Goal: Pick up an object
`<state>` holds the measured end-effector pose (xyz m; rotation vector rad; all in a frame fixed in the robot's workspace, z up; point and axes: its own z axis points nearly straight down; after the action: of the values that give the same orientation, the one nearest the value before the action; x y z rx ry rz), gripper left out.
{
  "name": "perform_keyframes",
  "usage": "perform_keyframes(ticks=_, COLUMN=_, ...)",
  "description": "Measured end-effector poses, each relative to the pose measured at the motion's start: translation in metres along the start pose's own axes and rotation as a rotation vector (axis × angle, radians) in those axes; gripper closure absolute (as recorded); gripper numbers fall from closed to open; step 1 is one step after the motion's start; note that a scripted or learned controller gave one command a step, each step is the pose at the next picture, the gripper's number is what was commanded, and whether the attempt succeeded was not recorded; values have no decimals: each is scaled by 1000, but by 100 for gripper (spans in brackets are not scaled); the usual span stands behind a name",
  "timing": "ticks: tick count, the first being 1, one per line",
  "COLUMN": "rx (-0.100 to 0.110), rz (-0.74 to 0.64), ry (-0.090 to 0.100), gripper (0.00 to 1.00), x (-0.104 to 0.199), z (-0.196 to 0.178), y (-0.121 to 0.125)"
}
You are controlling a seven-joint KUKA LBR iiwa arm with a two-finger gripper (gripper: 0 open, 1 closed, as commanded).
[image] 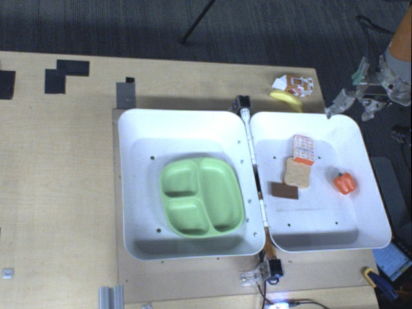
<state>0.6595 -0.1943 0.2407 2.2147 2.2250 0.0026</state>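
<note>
Looking across your bench [58,192], you have two white bins set edge to edge, which puts both within the arm's reach from the right. The left bin [138,140] carries the biggest item, a green divided tray [202,197] lying flat in the middle. The right bin [360,230] holds the smaller pieces that suit a two-finger grasp. A tan block [297,172] lies near its centre, touching a red-and-white packet [303,148] on the far side and a dark brown bar [283,190] on the near side, so that cluster leaves you little room for the fingers. An orange toy pepper [345,183] sits well apart from them toward the right wall, and I judge it the easiest candidate. Beyond the bins, a yellow piece and a small packet [293,87] rest on the bench.

Your end effector [355,100] hovers above the far right corner of the right bin, raised and carrying nothing; its fingers appear spread apart, ready for an approach. Nothing has been picked yet, and the descent comes next.
</note>
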Motion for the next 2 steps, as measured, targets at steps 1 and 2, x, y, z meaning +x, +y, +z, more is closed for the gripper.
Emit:
perform_keyframes(ticks=1, rx=3, rz=-2, ry=1, gripper=0, x=1, z=126, y=9)
perform_keyframes(ticks=2, rx=-18, rz=-1, ry=-3, gripper=0, x=52, z=147, y=-37)
